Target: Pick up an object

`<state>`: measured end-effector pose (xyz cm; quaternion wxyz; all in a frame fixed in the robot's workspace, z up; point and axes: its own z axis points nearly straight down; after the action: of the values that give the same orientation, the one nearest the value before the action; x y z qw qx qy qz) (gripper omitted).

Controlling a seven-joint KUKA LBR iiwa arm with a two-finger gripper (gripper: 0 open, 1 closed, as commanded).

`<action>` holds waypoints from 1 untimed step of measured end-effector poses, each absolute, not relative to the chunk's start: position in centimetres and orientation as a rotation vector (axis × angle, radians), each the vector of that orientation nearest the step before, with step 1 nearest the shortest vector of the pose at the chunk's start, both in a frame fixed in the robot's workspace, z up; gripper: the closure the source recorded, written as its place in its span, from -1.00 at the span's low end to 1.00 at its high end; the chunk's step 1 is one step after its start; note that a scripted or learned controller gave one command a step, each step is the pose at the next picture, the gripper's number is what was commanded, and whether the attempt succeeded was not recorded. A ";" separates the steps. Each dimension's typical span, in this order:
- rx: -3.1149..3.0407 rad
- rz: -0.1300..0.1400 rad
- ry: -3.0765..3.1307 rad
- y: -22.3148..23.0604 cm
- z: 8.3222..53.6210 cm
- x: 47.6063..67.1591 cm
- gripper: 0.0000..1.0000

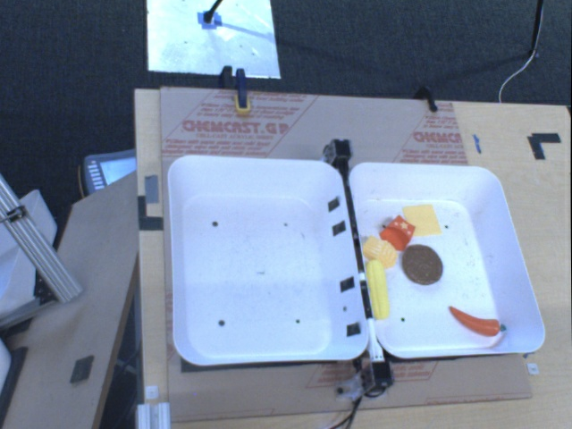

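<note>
The left bin [259, 257] offers open floor from wall to wall. In the right bin [500, 239], a yellow slice [422, 220], red piece [398, 232], brown disc [422, 264] and corn cob [378, 289] crowd its left edge beside the dividing wall, and a chili pepper [475, 322] lies near the front right corner; the far right floor stays open.

— What is seen at the bench's far edge?
— A yellow-jawed clamp [242, 102] is fixed there, and a shiny square metal plate [213, 24] lies beyond it.
— And past the bench's left edge?
— A slanted aluminium rail [36, 245] is seen.
</note>
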<state>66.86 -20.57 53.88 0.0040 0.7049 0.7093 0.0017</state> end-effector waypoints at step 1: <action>2.213 0.002 2.225 -20.6 53.5 66.8 1.00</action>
<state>66.84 -20.58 53.55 0.0016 0.7051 0.7091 0.0005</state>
